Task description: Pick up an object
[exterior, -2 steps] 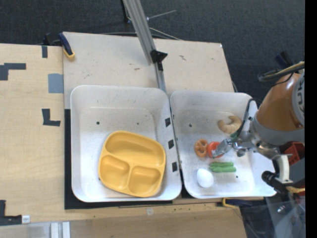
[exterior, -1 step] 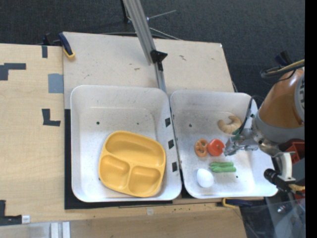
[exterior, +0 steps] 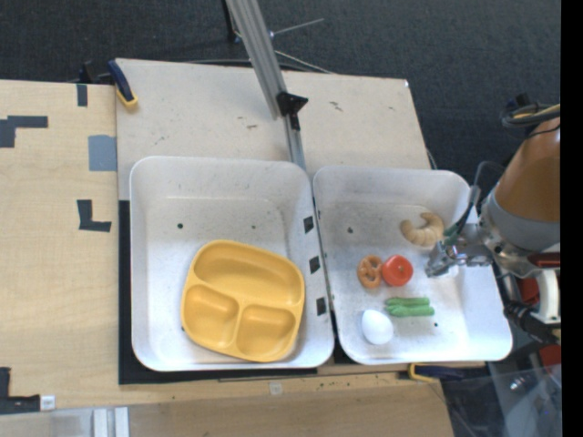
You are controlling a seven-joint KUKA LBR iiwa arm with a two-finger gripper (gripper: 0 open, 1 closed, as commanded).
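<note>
Pretty crowded around the tomato (exterior: 397,270) in the right bin (exterior: 474,335): pretzel (exterior: 369,272) touching it, croissant (exterior: 423,229) above, beans (exterior: 409,307) and egg (exterior: 376,326) below, so easy to clip a neighbour with the tool (exterior: 441,260) just right of it, can't tell if spread or pressed together.

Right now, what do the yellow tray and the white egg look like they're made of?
Yellow tray: probably moulded plastic, judging by its uniform colour, rounded compartments and soft sheen. White egg: smooth and slightly glossy, likely a plastic toy, though the material can't be confirmed.
</note>
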